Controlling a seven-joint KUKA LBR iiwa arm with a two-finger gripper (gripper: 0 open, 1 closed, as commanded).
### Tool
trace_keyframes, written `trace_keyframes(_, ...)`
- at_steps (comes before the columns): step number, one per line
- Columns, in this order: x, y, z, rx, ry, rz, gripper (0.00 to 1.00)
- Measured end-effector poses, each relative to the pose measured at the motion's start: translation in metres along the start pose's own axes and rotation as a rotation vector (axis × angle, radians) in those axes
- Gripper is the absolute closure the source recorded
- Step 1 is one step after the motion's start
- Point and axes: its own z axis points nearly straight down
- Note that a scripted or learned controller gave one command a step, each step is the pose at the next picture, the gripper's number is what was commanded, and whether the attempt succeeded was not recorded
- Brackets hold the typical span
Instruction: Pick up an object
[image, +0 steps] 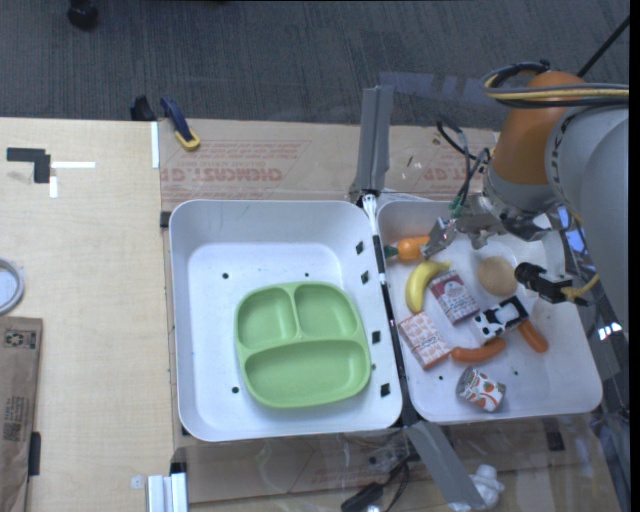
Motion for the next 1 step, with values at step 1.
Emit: trace_keyframes(1, -0.0225, -0.0159, 0.0113, -0.003, 0.009, 0.014, 0.00)
